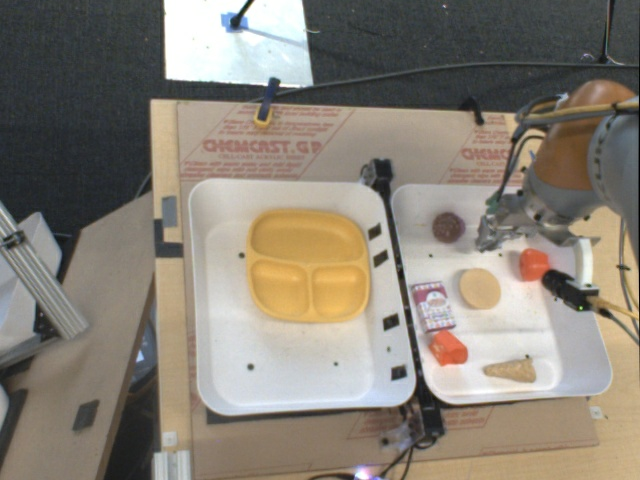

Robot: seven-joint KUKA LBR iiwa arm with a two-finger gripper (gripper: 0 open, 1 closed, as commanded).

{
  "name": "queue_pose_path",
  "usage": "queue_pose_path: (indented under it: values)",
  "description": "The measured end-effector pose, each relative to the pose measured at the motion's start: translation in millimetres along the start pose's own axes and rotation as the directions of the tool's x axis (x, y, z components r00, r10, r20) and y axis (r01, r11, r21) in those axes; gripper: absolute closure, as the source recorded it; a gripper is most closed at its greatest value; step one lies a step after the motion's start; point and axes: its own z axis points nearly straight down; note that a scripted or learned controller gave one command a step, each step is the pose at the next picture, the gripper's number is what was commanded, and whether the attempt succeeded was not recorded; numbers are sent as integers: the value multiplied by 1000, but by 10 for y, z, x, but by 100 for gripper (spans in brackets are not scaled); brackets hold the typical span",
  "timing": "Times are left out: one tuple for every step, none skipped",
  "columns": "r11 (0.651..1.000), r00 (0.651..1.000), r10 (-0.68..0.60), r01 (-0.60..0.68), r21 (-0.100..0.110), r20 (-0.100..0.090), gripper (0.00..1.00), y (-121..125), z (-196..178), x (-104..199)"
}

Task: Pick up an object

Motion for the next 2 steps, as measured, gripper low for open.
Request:
queue_pose_path:
  values:
    - [1000, 1000, 2, -2, -2, 0, 100, -42, -475, 52]
    - [1000, 1000, 0, 0, -4, 1, 100, 73, -1044, 86]
